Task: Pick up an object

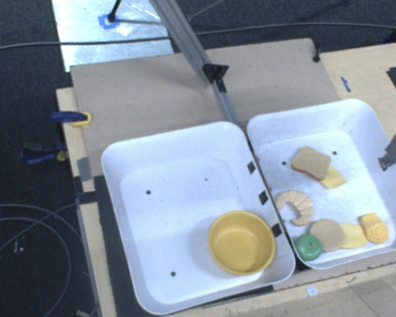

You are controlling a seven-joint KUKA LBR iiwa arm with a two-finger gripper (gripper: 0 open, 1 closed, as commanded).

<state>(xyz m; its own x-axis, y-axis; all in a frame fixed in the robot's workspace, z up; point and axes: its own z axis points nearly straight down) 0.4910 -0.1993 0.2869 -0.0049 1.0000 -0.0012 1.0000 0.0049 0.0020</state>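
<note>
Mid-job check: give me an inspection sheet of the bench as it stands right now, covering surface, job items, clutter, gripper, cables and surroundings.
Surface: brown bench bearing a left bin and a right bin, side by side and touching.
Job's things: in the right bin, a bread slice, cheese wedge, croissant, green apple, tan round piece and corn cob; in the left bin, a yellow bowl, upright.
Clutter: blue and yellow clamps at the bench's left edge.
Gripper: gripper at the right bin's right rim, holding nothing visible.
Cables: black cables looped on the floor, left.
Surroundings: dark carpet, grey pole slanting over the bench.
</note>
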